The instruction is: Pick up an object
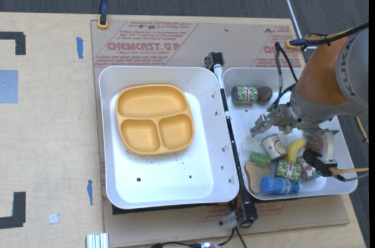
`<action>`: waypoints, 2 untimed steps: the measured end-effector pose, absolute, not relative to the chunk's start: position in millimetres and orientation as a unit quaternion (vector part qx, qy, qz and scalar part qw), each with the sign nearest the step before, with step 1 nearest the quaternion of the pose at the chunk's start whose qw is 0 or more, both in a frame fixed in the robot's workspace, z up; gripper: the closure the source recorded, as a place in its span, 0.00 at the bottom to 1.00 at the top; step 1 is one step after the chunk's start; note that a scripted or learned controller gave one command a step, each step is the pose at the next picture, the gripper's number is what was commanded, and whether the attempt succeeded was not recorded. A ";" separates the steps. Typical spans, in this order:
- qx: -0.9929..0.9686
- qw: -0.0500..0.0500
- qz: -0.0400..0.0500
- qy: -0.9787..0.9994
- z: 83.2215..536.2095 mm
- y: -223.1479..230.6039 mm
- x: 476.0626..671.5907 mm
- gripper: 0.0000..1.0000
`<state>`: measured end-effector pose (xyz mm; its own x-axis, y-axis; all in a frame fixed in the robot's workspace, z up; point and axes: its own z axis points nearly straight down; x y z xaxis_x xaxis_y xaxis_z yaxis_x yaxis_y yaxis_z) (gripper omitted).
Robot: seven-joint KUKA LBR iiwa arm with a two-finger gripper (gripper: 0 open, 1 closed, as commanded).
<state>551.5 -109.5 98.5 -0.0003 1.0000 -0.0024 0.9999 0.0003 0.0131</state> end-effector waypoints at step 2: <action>0.707 0.007 0.005 0.707 109.0 -109.5 552.9 0.00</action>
